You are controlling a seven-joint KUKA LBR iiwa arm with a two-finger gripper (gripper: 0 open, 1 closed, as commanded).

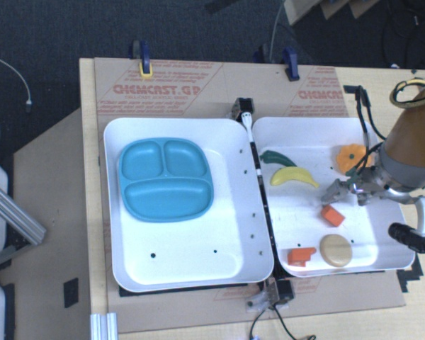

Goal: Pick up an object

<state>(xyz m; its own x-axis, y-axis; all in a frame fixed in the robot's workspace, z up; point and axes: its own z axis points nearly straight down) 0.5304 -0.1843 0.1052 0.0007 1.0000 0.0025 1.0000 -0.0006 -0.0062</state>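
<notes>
In the right bin (297,129), a small orange-red block (333,216) lies just below the gripper (342,190), whose fingers hang spread and hold nothing. The arm (411,147) reaches in from the right. Around lie a yellow banana (293,178), a green piece (276,158), a tan round (336,250) and an orange block (302,256). The left bin (170,261) holds a blue divided plate (166,179).

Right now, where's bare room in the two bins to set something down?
Left bin: bare floor right of and below the blue tray. Right bin: small patch below the banana, left of the orange blocks. Crowded around the claw and tan disc.
</notes>
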